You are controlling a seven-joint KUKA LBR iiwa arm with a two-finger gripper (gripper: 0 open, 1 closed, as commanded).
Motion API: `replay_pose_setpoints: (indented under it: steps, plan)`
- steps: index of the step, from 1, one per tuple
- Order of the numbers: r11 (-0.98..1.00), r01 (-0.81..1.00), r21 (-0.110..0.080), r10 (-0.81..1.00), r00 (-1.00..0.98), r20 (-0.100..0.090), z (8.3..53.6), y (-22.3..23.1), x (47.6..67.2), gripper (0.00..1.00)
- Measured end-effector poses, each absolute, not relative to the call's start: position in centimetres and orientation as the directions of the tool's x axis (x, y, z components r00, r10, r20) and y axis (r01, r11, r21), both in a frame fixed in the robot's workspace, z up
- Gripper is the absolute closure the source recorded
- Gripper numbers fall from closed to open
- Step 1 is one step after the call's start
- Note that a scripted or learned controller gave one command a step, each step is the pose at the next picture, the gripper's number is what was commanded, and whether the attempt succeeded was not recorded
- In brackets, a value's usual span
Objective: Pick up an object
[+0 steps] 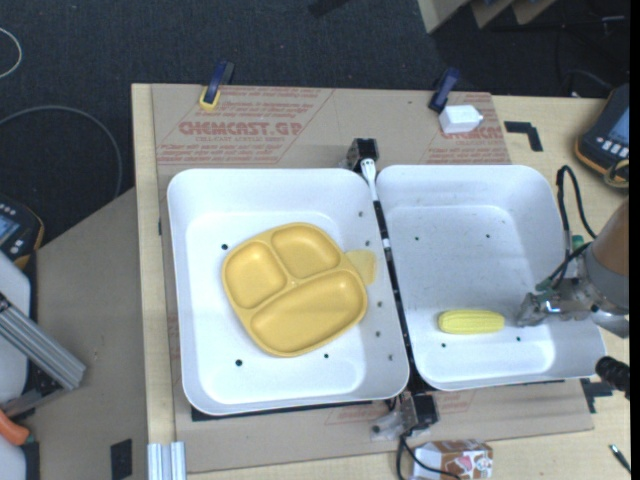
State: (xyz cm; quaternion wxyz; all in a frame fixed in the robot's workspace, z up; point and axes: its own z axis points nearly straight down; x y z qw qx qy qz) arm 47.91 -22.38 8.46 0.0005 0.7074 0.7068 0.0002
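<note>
A yellow corn cob [471,322] lies flat on the floor of the right bin [470,208], near its front wall. My gripper [533,309] is low in the same bin at the right side, a short way right of the cob and apart from it. Nothing shows between its fingers. A yellow divided plate [293,287] with three compartments rests in the left bin [200,218], and a small pale yellow piece [362,264] sticks out from under its right edge.
The arm's grey wrist comes over the right bin's right wall. A black brush-like tool [372,193] lies along the divide between the bins. Clamps and a white block [460,119] sit at the bench's back edge.
</note>
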Motion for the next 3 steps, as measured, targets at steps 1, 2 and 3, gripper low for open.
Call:
replay_pose_setpoints:
  steps: [1,2,3]
  plan:
    - [-0.001,1.000,0.001,1.000,0.001,0.000,8.46,-22.38,47.91,1.00]
    - [-0.001,1.000,0.001,1.000,0.001,0.000,8.46,-22.37,47.92,1.00]
    - [-0.001,1.000,0.001,1.000,0.001,0.000,8.46,-22.37,47.92,1.00]
